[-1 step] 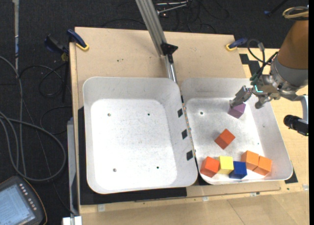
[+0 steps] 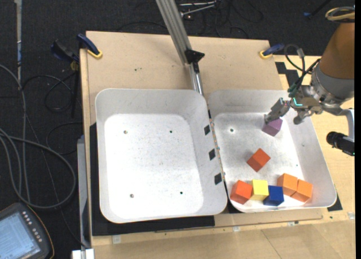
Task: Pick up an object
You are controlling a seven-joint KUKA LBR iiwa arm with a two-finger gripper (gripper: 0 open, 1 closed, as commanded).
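The arm (image 2: 338, 60) reached in from the right, and its gripper (image 2: 280, 115) hung over the far part of the right bin (image 2: 316, 156). A small purple block (image 2: 273, 126) sat at the tip of one finger (image 2: 276, 111). The other finger (image 2: 300, 114) stuck out well to the right of the block, so the gripper looked spread wide and was not squeezing anything. The purple block touched the left finger, or sat just under it (the slanted view made it hard to tell which). It looked tilted, as if it leaned on a corner. Near the middle of the right bin lay one orange cube (image 2: 258, 159) by itself. Along the near wall sat a row of blocks close together: a red-orange one (image 2: 242, 191), a yellow one (image 2: 260, 188), a blue one (image 2: 274, 195), and two more orange ones (image 2: 295, 187). The left bin (image 2: 113, 139) stood beside the right one. Things could go wrong here. The block seemed to sit off to one side of the fingers and not between them, so closing might only push it away or flip it over. If the fingers caught just a corner, the block might slip out when the arm lifted. A tilted block is also hard to pinch flat, so it might twist and drop back into the bin.
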